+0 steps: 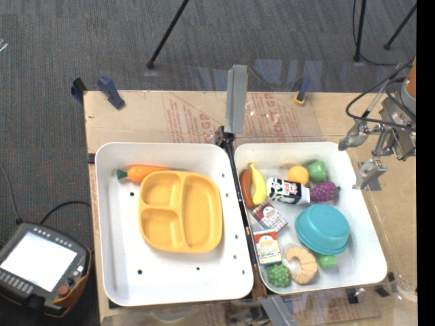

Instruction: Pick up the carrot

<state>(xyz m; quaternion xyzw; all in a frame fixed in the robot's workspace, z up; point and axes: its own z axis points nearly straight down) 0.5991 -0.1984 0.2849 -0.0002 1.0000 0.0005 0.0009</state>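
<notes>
Honestly, the small orange plastic carrot with a green stub end (141, 173) looks like an easy grab on paper: toy food, so I'd guess light, hard-shelled and a bit slick. It lies on its side in the left shallow white plastic bin (112, 250), near the back-left corner, green end pointing left. The catch is that it sits right along the back edge of the yellow three-compartment plastic tray (181, 211), touching it or just beside it, hard to say which. I'd pinch across the fatter middle, fingers coming in front and back, though the tray rim crowds the near side. Tapered round shape means it could squirt out if squeezed near the tip.

The grey metal two-finger gripper (373, 170) hangs over the right rim of the right white bin (372, 250), well apart from the carrot, nothing between its fingers; whether they're spread or pinched I can't tell from here.

That right bin has glossy toy stuff: a yellow banana (257, 183), a teal bowl (323, 229), purple grapes (325, 191), a little milk carton (283, 190).
</notes>
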